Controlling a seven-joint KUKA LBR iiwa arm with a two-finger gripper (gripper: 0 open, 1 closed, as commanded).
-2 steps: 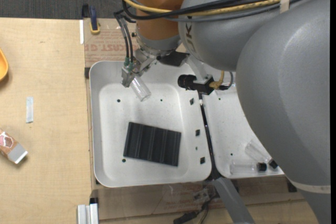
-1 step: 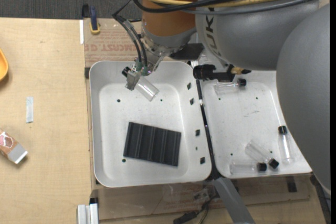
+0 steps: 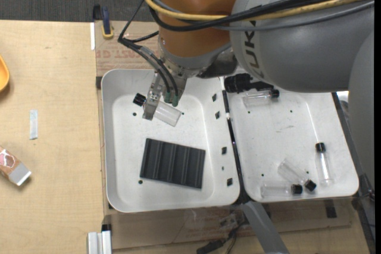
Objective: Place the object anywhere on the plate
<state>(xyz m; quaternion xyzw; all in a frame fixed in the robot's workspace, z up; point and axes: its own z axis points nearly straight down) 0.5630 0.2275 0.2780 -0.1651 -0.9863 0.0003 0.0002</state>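
The gripper (image 3: 159, 105) hangs over the upper part of the left bin (image 3: 113, 146), and a clear vial (image 3: 164, 113) with a black cap sits right at its fingertips, tilted. It looks pinched between the fingers, though the view is too coarse to be sure of a firm hold. Just below it in the same bin lies the dark ribbed plate (image 3: 172, 163), flat and slightly turned.

To do the step well, the arm should carry the vial toward the lower part of the frame until it is over the middle of the plate, lower it close to the ribs, and only then let go, since a round vial would likely roll off.

The right bin (image 3: 339, 128) holds several more clear vials (image 3: 322, 162), one near its top left corner and a cluster at its lower right.
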